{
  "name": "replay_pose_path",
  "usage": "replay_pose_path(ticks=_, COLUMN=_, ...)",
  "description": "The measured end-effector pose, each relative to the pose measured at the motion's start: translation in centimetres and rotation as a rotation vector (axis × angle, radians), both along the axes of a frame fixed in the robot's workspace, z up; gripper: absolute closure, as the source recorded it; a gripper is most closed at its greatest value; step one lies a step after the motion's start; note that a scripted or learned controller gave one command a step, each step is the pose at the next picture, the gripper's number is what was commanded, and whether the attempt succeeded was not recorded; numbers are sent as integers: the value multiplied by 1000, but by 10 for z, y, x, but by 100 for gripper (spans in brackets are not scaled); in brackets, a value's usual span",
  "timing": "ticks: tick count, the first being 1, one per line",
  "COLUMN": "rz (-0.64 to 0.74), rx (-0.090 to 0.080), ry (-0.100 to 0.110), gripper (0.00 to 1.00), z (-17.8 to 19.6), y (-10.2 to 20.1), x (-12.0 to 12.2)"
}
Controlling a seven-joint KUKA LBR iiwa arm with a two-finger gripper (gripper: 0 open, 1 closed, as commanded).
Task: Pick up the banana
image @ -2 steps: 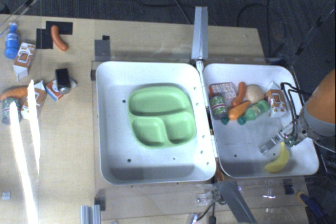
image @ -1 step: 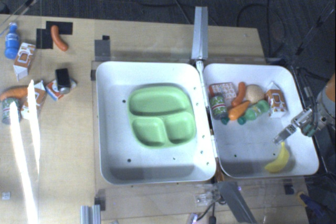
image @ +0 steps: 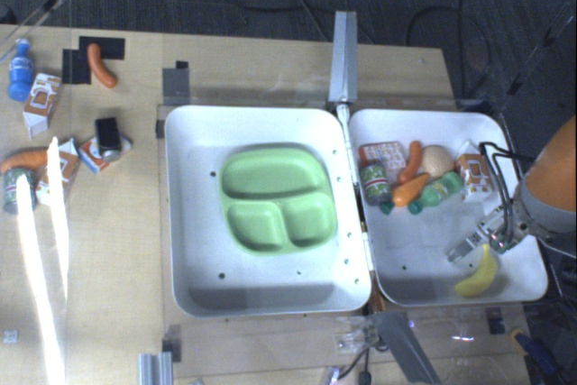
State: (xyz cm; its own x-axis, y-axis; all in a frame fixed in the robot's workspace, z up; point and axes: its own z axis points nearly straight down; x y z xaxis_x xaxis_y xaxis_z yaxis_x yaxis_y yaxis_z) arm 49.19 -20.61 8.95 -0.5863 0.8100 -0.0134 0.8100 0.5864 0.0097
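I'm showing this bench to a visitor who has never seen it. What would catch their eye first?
Probably the green divided tray, sitting in the middle of the left white bin. Next, the cluster of toy food along the back of the right bin, and the yellow banana lying alone near its front right corner. The end effector sits just above the banana.

I have one fixed camera, mounted above the bench [image: 117,284] and looking down at a slant, far enough back to take in both white bins side by side. The left bin [image: 194,194] fills the centre of my view; the right bin [image: 424,239] sits toward three o'clock. Dark floor with cables runs along twelve o'clock. The arm [image: 552,180] enters at the edge near three o'clock.
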Motion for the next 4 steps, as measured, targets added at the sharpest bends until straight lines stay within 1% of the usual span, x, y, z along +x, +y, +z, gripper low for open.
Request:
replay_pose_path(ticks=1, rz=-148, rx=1, ry=2, gripper=0, z=0, y=16, x=-1)
replay_pose_path(ticks=2, rz=-156, rx=6, ry=3, gripper=0, z=-1, y=2, x=-1)
replay_pose_path(ticks=3, rz=-153, rx=5, ry=3, gripper=0, z=-1, y=2, x=-1)
replay_pose_path(ticks=4, rz=-76, rx=1, ry=1, gripper=0, z=0, y=26, x=15)
